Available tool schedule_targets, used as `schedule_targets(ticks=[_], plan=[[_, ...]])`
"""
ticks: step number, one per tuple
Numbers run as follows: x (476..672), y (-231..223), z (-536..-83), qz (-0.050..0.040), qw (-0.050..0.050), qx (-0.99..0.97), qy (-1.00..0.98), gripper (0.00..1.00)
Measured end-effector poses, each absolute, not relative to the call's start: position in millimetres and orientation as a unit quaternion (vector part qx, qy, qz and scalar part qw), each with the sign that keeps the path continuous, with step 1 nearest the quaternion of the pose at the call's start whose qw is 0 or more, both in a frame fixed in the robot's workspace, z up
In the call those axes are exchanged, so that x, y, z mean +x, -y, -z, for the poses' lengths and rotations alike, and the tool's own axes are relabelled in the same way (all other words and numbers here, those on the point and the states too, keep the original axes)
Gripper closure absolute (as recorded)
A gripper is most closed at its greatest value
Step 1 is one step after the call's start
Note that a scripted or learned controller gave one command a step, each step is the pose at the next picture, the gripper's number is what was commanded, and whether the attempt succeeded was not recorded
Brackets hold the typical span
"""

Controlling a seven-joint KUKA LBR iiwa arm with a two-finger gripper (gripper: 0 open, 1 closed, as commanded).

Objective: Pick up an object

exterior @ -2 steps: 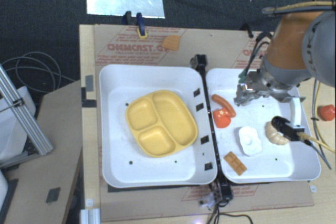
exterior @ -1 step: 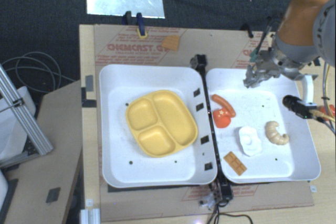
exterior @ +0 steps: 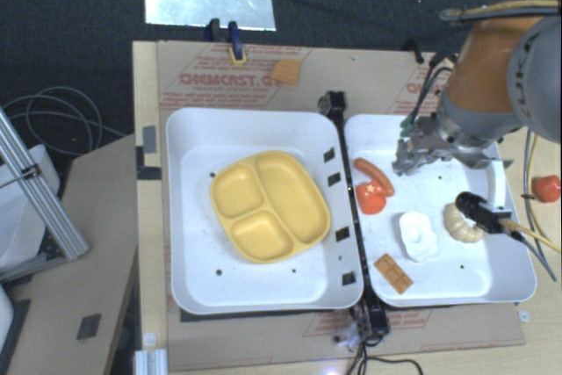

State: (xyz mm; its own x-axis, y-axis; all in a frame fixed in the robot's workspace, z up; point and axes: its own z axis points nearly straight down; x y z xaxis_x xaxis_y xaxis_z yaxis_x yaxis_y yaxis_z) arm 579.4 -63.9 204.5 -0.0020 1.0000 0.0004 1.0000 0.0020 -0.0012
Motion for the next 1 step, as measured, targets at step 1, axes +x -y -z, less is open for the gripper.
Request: schedule_targets(ticks=[1], plan=[[510.0, 33.7, -221.4, 0.0001, 0.001, -0.706, 0.709, 1.0]])
